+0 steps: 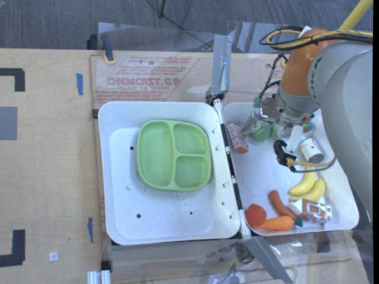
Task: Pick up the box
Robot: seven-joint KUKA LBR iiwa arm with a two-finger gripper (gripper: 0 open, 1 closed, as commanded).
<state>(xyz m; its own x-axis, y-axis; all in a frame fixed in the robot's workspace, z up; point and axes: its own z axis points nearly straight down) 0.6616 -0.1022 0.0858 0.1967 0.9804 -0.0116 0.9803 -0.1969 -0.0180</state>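
claw (pixel 256 122) hangs over the right bin's (pixel 337 218) far end near the box (pixel 235 137); spread unreadable.

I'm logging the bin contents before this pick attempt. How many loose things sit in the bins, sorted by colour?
Green: 2, the divided plate and a small green item
Yellow: 1, the banana
Orange-red: 3, the tomato, carrot and sausage
Red and white: 2, the box and a small carton
White: 1, the cup
Total: 9
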